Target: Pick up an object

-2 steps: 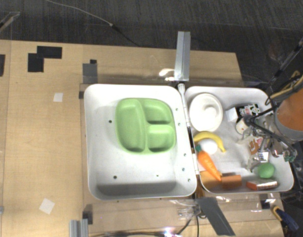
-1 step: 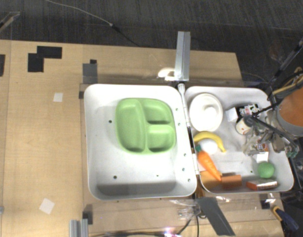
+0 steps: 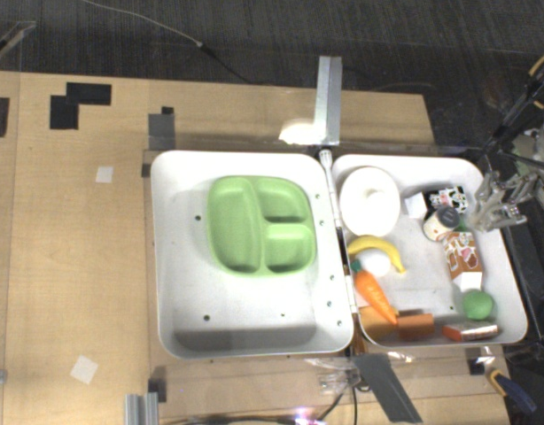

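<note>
We start at the gripper (image 3: 501,204), which we find at the right rim of the right bin (image 3: 511,277), near its upper corner. It is small and metallic against a cluttered background, and we cannot tell how its jaws stand; nothing that we can make out sits between them. It seems to hang just over the rim rather than inside the bin, though the slant of the view makes that uncertain.

Just to its left in the bin lies a small black-and-white patterned item (image 3: 447,197), and beside that a small round brown-and-white object (image 3: 437,223). Below these a brown-and-white carton (image 3: 464,259) lies flat along the right side, with a green ball (image 3: 477,305) just beneath it. A thin red-and-white piece (image 3: 471,331) lies along the bottom wall.

Farther left, a white round bowl (image 3: 369,200) fills the upper left part of the bin. Under it a yellow banana (image 3: 379,250) curves over a white egg-like object (image 3: 374,262), touching it. An orange carrot (image 3: 376,297) slants downward from there, and a brown block (image 3: 415,322) lies beside its lower end.

The left bin (image 3: 179,264) bears a green divided plate (image 3: 260,224), with three compartments, set toward its upper middle. Both bins rest on the wooden bench (image 3: 68,264).
</note>
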`<act>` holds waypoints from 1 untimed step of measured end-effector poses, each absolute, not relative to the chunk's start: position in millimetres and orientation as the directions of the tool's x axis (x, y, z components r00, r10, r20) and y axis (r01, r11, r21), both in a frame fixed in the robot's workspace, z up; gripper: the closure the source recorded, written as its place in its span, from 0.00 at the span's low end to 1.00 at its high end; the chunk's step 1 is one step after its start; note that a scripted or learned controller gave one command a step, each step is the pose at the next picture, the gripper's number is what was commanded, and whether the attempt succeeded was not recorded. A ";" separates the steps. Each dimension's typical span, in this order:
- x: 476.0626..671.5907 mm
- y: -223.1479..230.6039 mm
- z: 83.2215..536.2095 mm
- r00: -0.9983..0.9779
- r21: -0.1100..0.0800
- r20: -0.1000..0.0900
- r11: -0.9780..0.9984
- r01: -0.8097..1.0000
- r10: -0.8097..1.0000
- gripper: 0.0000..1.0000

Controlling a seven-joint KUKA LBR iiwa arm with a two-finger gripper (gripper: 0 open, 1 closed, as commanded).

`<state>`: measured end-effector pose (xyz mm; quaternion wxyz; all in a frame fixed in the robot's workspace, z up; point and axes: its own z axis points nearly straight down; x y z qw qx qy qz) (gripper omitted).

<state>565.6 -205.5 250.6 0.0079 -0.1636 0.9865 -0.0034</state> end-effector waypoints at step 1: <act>600.4 -204.8 137.8 -0.965 -0.007 -0.015 0.965 -0.262 -0.262 1.00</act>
